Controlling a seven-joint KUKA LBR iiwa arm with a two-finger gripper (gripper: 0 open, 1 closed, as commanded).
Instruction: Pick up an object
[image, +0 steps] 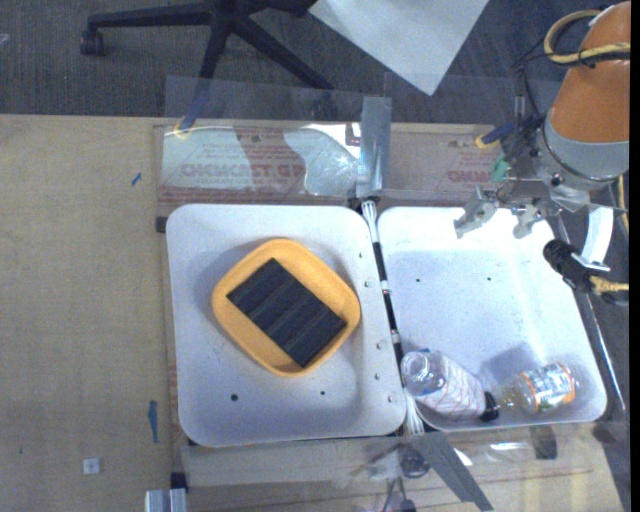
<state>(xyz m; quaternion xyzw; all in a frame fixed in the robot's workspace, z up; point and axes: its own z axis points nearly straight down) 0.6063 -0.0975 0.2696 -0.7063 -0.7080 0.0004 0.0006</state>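
White bins sit side by side below us: the left bin (200, 400) carries an orange tray (285, 305) with a dark ribbed insert. We see the gripper (494, 213) hovering over the right bin's (470, 290) far edge, fingers spread wide, nothing between them. Two clear bottles (445, 385) (538, 388) lie along the near wall.

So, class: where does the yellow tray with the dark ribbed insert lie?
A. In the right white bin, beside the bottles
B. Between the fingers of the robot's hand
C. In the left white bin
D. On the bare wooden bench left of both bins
C: the yellow tray with the dark ribbed insert lies flat in the left white bin.
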